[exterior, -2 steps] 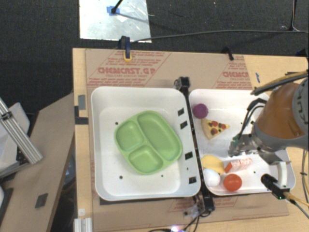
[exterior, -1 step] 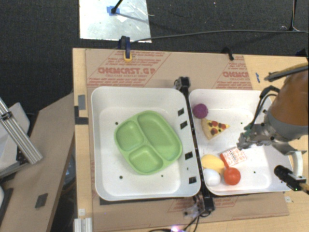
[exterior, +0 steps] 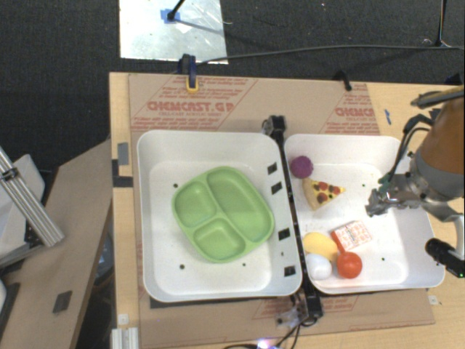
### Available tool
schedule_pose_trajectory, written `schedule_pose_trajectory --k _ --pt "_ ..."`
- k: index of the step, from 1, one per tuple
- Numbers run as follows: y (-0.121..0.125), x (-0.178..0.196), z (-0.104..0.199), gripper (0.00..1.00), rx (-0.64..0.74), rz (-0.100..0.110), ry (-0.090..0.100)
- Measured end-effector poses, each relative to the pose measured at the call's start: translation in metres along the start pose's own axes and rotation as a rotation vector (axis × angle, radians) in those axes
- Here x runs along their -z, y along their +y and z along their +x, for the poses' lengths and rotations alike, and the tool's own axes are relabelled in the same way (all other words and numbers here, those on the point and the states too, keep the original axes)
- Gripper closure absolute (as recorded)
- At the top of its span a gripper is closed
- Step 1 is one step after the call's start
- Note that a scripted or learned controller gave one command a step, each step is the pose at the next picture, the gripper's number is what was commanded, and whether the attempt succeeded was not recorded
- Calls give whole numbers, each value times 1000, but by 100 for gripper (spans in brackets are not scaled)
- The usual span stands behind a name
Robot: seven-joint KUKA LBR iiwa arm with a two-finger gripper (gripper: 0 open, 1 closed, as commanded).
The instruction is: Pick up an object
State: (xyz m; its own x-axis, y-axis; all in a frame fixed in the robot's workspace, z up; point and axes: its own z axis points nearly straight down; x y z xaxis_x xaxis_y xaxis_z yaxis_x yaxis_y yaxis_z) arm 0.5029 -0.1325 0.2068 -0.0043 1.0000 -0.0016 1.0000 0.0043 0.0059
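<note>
Robot arm poised over right bin of toy food

Overhead slanted view of a bench point(exterior: 240, 93) with two shallow white bins side by side. The left bin point(exterior: 156, 195) holds a green divided plate point(exterior: 221, 213) with three compartments, lying flat near the middle. The right bin point(exterior: 385, 267) holds small toy foods, all resting on its floor: a purple ball point(exterior: 301, 166) near the far left corner, a pizza slice point(exterior: 322, 192) just in front of it, a red and white packet point(exterior: 352, 234) near the middle, a yellow lemon-like piece point(exterior: 320, 243) beside the divider, a white egg-like piece point(exterior: 318, 267) touching the yellow one, and a red tomato-like ball point(exterior: 349, 265) just beside the packet. The arm point(exterior: 443, 158) enters from the right, and its gripper point(exterior: 378, 202) sits above the right bin, right of the pizza slice and apart from it. Whether its fingers are spread or closed cannot be told. Nothing is visibly held.
</note>
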Motion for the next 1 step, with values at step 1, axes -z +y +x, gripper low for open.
schedule_pose_trajectory --k 1 --pt "11 -5 48 100 4 3 3"
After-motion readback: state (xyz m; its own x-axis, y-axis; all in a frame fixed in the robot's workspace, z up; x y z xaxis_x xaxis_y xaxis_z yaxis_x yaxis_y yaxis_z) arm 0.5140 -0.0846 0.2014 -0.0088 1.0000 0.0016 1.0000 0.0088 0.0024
